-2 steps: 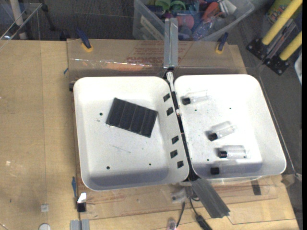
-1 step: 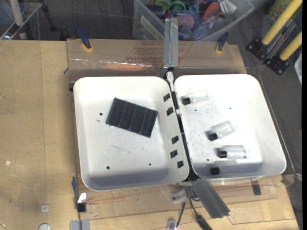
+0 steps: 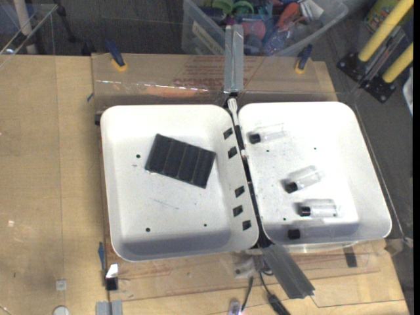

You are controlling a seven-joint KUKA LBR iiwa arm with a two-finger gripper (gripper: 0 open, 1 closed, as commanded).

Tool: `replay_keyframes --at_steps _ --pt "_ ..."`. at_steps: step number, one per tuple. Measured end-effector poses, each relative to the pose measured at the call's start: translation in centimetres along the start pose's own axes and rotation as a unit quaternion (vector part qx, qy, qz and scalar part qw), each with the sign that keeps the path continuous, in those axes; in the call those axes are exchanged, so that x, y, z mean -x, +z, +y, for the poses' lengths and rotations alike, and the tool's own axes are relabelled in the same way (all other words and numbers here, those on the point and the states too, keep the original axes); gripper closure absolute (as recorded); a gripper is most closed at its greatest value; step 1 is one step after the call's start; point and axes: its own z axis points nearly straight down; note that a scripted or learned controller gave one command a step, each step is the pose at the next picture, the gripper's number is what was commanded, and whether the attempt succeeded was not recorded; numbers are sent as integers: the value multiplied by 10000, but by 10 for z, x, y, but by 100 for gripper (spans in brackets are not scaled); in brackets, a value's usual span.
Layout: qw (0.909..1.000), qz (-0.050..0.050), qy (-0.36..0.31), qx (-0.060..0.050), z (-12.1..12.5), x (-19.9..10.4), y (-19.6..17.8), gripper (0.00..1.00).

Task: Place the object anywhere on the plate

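So the dark ribbed plate (image 3: pixel 180 161) lies flat and a bit skewed in the left bin (image 3: pixel 131 115), upper-middle. The right bin (image 3: pixel 341 118) has three clear black-capped tubes lying down: upper vial (image 3: pixel 266 134), middle vial (image 3: pixel 300 178) and lower vial (image 3: pixel 317 209), all well apart from the plate.

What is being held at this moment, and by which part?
Nothing is seen held. Three clear vials lie loose in the right bin, and the dark plate lies flat in the left bin.

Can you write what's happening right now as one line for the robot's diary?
left bin: dark ribbed plate lying flat | right bin: three clear vials with black caps, apart | on plate: nothing yet
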Motion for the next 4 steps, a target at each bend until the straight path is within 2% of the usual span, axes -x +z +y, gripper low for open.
replay_keyframes --at_steps 1,2,3,4 --pt "10000 16 -56 -15 -39 -5 0 100" --pt "9943 -2 -1068 5 -3 2 0 100" --pt "9750 -6 -2221 10 17 7 -1 100" --pt "9514 15 -3079 -4 -39 -7 -1 100"
